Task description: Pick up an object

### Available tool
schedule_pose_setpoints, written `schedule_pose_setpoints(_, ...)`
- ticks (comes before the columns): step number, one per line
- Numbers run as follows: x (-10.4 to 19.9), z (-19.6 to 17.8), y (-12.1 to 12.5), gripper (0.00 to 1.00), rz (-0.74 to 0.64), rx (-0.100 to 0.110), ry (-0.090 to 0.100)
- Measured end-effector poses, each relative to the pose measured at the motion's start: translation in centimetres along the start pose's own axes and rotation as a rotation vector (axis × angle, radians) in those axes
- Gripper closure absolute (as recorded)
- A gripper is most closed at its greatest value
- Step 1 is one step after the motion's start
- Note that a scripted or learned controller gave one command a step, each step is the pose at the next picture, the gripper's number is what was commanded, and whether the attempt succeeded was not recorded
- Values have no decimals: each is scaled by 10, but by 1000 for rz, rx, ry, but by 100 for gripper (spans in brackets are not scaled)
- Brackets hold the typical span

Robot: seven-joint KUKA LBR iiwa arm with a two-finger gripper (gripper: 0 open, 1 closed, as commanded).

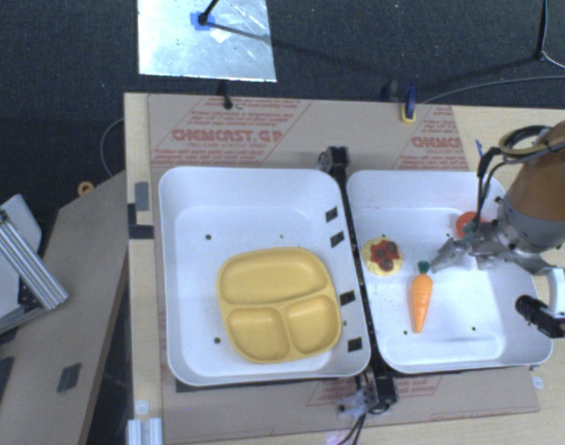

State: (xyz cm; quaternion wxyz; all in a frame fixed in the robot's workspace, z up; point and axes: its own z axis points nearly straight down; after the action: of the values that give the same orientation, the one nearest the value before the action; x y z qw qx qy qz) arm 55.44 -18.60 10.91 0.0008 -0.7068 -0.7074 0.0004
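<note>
Left bin (185,193): shallow white plastic, rounded corners, smooth glossy walls. Inside it, toward the near side, lies a yellow divided tray (277,302), matte plastic, rounded rectangle, one long compartment across the top and two smaller ones below. Black clips sit along the seam where this bin meets its neighbour.

Both bins rest on a tan surface (263,133) of flat board printed with red lettering. Beyond the left bin, past the board's far edge, a square sheet of crinkled silver foil (206,26) lies on dark carpet.

Right bin (393,188): same white plastic, just beside the left bin. Close to its left wall sits a small round pastry (383,256), pale yellow rim with a dark red lumpy filling. Just right of the pastry and slightly nearer lies a toy carrot (420,297), smooth orange cone with a small green top, tip pointing toward the near wall, green end pointing away.

Right of the carrot's green top, the end effector (446,256) hangs low inside the right bin, grey metal, thin angled fingers reaching toward the left bin. Cannot tell whether it is spread or closed; nothing visible between the fingers. Just behind it, a small red-orange round thing (466,221) shows partly, shape unclear. The arm (542,193) comes in over the right bin's right wall, with its orange band above grey housing.
</note>
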Motion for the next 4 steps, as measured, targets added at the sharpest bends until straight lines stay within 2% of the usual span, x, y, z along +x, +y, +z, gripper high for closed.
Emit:
schedule_pose_setpoints(1, 0, -14, 2, 100, -1, -6, -3)
schedule_pose_setpoints(3, -5, -106, 8, 100, -4, -9, -3)
schedule_pose_setpoints(4, 44, -116, 10, 100, -8, -5, 0)
